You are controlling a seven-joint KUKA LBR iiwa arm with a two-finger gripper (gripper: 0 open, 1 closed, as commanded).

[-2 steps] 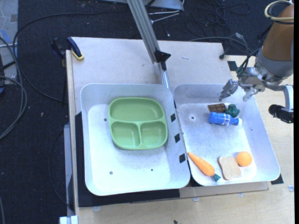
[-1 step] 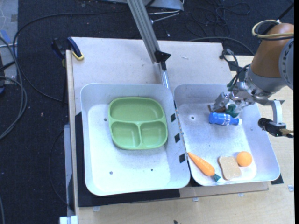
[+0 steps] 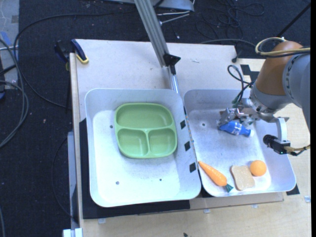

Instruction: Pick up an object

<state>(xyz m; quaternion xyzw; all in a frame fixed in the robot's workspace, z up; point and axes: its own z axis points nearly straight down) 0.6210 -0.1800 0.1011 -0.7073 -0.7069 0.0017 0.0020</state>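
Observation:
My gripper (image 3: pixel 231 117) is low in the right bin (image 3: pixel 207 107), near its back middle. Directly under and in front of it lies a blue object (image 3: pixel 238 129), touching or almost touching the gripper's tip. An orange carrot (image 3: pixel 213 173) lies at the bin's front left. Beside it to the right is a tan slice of bread (image 3: pixel 242 177), and an orange ball-shaped fruit (image 3: pixel 257 168) rests against the bread's right side.
The left bin (image 3: pixel 101 181) holds a green three-compartment plate (image 3: pixel 146 130). A slanted metal pole (image 3: pixel 155 31) comes down to the bins' shared back edge. Cables loop off the arm (image 3: pixel 276 78) at the right.

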